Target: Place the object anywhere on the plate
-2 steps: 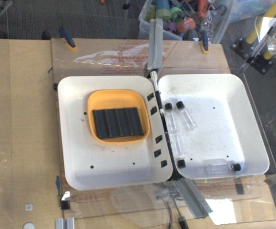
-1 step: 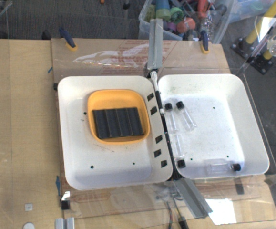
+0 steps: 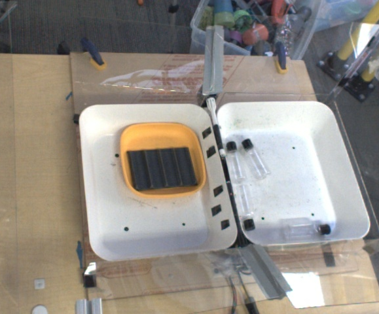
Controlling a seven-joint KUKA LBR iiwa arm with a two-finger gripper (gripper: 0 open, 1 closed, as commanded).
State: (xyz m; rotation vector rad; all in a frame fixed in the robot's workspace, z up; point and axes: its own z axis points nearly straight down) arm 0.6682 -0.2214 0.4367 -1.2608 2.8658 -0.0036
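An orange plate [image 3: 160, 131] with rounded corners lies in the left white bin [image 3: 110, 231], toward its back. A flat black ribbed block [image 3: 162, 169] rests on the plate and covers most of its middle. In the right white bin [image 3: 326, 142] lie several clear tubes with black caps. Two of them [image 3: 251, 159] sit near the divider, one [image 3: 245, 205] is farther forward, and one [image 3: 304, 228] lies along the front wall.
A grey metal rail [image 3: 212, 77] runs along the seam between the bins, with black tabs [image 3: 215, 172] down it. Behind the bench stands a clear crate of colourful toys [image 3: 258, 12]. Blue clamps [image 3: 95, 56] hold the board at the back.
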